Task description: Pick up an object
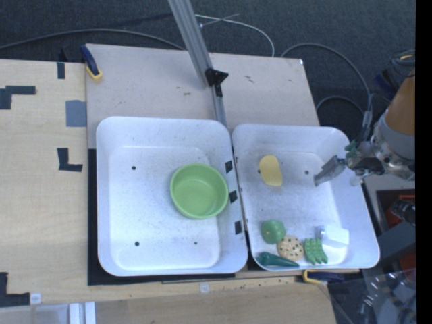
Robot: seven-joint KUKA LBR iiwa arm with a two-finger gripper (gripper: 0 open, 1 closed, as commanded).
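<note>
The pincer [326, 172] hangs over the right bin [351, 211], its opening unreadable and holding nothing visible. A yellow object [271, 170] lies well to its left; small toys [293, 245] cluster near the front rim. No writing is legible.

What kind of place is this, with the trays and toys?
Probably a robotics lab: a robot arm reaches over two white bins of small test objects, such as a green bowl, with loose cables behind the bench.
</note>
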